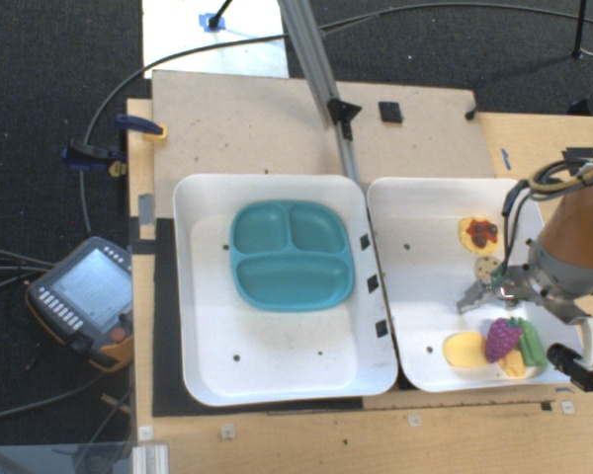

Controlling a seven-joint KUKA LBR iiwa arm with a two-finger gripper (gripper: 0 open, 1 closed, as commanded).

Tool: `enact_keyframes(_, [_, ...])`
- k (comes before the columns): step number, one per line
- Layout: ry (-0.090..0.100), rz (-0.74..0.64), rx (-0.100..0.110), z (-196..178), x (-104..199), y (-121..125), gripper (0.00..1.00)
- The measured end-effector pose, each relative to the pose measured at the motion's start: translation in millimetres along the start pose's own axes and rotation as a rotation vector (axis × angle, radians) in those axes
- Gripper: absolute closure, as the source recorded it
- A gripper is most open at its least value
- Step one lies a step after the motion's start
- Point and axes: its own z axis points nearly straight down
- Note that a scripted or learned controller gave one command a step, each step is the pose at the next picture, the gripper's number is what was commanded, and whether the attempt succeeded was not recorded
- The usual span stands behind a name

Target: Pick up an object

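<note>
Claw (486,292) hovers above purple grapes (503,339); no legible writing.

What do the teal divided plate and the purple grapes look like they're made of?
The teal divided plate looks like moulded plastic with a smooth matte finish and an even colour. The purple grapes are probably plastic or rubber toy food, uniformly coloured and bumpy; too small to tell which.

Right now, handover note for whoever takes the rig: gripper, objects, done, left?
Gripper: low in the right bin, nothing seen between its jaws.
Objects, all in the right bin: purple grapes, yellow piece and green piece grouped near the front edge; small pizza-like round toward the back. Teal divided plate sits in the left bin.
Done: no pick yet.
Left: grasp one object and lift it.
</note>
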Motion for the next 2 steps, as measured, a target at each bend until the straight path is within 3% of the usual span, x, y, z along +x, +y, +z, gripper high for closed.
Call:
enact_keyframes(1, [0.003, -0.002, -0.006, -13, 2, 3, 1.00])
enact_keyframes(2, [-0.001, -0.004, -0.001, -75, -2, -1, 1.00])
